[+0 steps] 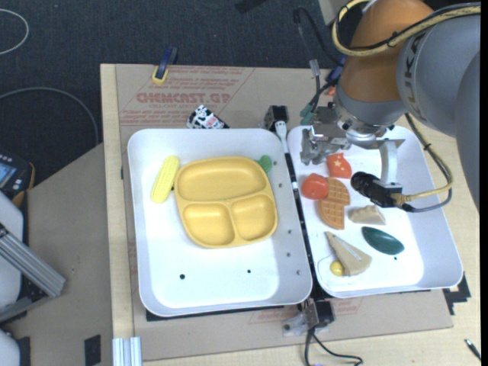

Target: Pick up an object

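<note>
My gripper (314, 149) hangs over the back left corner of the right bin (427, 258). Just right of it lies a small red piece (340, 165). A red tomato (313, 186) sits a little in front of the gripper, touching a brown waffle (334, 203). Further toward the front are a tan piece (367, 215), a dark green oval (383, 241), a pale wedge (349, 255) and a small yellow ball (336, 267). Nothing shows in the gripper's grasp.
The left bin (221, 284) holds a yellow divided plate (226, 198), a corn cob (164, 178) at its left and a green item (264, 162) at its back right. A black-and-white object (204, 117) and a blue-yellow clip (162, 65) lie on the cardboard behind the bins.
</note>
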Robot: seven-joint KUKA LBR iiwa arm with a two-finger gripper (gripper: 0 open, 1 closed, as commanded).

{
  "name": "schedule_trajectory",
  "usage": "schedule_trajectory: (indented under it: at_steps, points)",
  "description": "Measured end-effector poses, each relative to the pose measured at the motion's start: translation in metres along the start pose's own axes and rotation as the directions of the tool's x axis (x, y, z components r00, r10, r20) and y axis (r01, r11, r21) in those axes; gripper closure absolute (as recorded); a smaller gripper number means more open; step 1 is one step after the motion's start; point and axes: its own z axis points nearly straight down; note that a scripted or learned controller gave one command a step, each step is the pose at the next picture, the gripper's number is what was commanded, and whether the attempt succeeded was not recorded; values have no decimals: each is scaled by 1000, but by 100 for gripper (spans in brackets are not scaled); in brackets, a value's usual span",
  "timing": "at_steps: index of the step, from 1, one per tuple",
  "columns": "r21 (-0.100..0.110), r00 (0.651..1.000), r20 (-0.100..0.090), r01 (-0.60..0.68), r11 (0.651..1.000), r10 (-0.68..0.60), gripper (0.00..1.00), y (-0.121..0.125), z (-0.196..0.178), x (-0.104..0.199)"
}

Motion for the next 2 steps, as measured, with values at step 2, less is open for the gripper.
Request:
schedule_trajectory:
  at_steps: [2]
  points:
    - [0, 1000, 2, -7, 1000, 7, 100, -6, -15, 43]
